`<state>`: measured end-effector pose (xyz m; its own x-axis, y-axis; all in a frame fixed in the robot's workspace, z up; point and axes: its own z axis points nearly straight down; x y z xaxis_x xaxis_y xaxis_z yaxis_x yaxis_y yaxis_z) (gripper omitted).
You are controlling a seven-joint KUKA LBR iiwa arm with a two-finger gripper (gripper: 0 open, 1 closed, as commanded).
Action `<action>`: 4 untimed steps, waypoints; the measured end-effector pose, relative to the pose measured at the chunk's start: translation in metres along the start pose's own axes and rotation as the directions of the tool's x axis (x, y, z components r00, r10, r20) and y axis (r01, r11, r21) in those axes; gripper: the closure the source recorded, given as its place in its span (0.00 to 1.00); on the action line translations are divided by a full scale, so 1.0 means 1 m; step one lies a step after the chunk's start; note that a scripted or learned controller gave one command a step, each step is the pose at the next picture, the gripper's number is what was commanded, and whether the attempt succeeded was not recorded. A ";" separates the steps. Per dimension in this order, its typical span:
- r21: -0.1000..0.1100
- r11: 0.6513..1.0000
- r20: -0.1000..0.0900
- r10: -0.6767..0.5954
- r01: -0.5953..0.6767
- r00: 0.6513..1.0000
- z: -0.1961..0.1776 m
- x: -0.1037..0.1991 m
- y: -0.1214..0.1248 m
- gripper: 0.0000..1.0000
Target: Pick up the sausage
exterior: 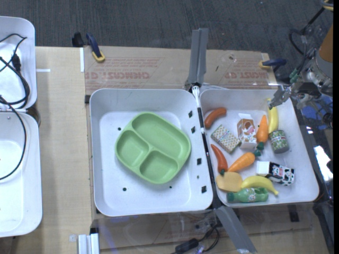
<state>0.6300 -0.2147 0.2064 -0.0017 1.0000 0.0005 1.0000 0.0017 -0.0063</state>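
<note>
The sausage (214, 116) lay in the right bin's (307, 157) upper-left corner, its long axis slanting up toward the right, just above a patterned packet (226, 138). The gripper (280, 96) hovered well to its right, over the bin's far rim beside a banana (273, 120), grasping nothing; its state I could not tell.

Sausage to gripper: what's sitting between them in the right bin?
Camera view: between the sausage and the gripper, mostly bare white bin floor. The small carton and upright carrot lie just below that line.
</note>
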 end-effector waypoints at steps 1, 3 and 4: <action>-0.001 0.961 0.001 -0.275 0.275 0.961 0.071 0.053 0.009 0.00; 0.001 1.000 0.003 -0.012 0.012 1.000 0.117 0.113 0.029 0.00; 0.021 0.937 0.004 0.347 -0.347 0.938 0.119 0.115 0.025 0.00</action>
<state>0.6541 -0.0997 0.0877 0.3459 0.9383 -0.0052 0.9379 -0.3459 -0.0271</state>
